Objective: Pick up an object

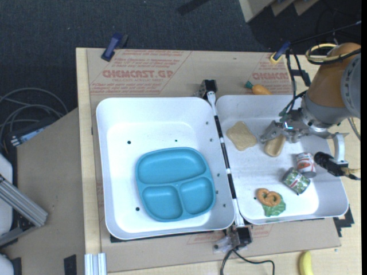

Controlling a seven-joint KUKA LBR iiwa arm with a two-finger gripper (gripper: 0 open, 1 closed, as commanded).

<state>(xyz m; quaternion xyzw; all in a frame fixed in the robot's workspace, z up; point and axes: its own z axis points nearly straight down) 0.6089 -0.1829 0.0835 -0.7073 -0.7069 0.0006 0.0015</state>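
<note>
tan bread slice (flat); small can, right bin

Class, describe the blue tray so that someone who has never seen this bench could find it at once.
Start with the two shallow white bins side by side on the bench and take the left bin. The blue tray lies flat on its floor, toward the near side. It is a rounded tray split into three compartments, far larger than the small food items in the right bin.
</note>
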